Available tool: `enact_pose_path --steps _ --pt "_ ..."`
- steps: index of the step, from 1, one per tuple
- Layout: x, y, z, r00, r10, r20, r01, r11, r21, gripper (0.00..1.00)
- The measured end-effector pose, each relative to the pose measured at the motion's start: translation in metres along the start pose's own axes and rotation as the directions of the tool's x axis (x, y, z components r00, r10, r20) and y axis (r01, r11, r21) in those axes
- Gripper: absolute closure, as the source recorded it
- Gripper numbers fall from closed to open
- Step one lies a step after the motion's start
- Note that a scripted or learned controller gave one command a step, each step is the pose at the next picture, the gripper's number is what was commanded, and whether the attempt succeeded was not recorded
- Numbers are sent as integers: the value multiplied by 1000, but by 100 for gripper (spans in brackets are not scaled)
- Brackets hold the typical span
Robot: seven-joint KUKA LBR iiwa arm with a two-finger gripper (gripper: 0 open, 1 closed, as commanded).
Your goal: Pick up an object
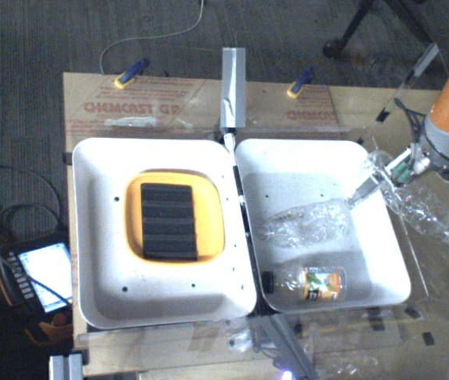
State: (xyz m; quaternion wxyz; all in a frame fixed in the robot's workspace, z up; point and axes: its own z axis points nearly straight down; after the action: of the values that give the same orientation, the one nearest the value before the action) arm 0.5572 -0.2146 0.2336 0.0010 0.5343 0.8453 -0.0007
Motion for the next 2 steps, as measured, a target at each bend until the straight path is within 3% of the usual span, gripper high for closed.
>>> enact_pose_path --steps 1,2 --pt "8 -36 83 996 -90 -2 90 996 0 0" --pt "65 -43 141 961 -274 21 274 962 -12 0"
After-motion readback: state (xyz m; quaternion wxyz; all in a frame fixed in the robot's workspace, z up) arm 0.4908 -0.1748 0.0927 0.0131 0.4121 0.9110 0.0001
